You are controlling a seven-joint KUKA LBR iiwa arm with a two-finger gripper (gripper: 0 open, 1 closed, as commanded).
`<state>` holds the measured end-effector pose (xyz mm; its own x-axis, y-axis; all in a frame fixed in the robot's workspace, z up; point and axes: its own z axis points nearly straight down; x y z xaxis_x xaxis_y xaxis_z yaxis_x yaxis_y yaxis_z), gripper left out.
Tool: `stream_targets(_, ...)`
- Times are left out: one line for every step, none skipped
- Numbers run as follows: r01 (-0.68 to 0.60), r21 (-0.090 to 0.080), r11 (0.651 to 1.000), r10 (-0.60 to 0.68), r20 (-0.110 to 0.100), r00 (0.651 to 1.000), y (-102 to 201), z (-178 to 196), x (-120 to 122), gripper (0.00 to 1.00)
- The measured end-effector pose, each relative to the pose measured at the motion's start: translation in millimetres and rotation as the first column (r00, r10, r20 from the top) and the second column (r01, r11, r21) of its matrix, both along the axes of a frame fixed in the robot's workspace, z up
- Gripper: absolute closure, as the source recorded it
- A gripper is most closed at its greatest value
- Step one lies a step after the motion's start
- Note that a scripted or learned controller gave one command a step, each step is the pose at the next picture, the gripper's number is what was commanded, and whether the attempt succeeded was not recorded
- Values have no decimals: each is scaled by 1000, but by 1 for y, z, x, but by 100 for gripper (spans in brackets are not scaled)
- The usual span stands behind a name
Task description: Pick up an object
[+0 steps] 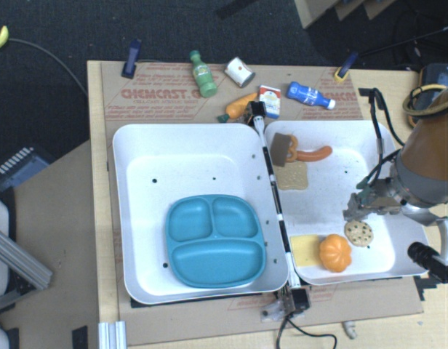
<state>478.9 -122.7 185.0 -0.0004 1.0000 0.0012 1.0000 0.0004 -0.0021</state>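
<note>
The pincer (358,211) hangs low in the right bin (333,167), just above a round cookie (359,232); I cannot tell if it is spread or pressed together. I judge the cookie is the nearest target. To do the step well, the pincer should come straight down and centre over it, because the cookie lies flat and thin. It is pale with dark spots. Just beside it sits a small orange pumpkin (334,252), next to a yellow cheese slice (303,250).
</note>
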Motion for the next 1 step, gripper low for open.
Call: stream_targets(0, 0, 1000, 0, 1, 1000, 6, 2, 0, 100)
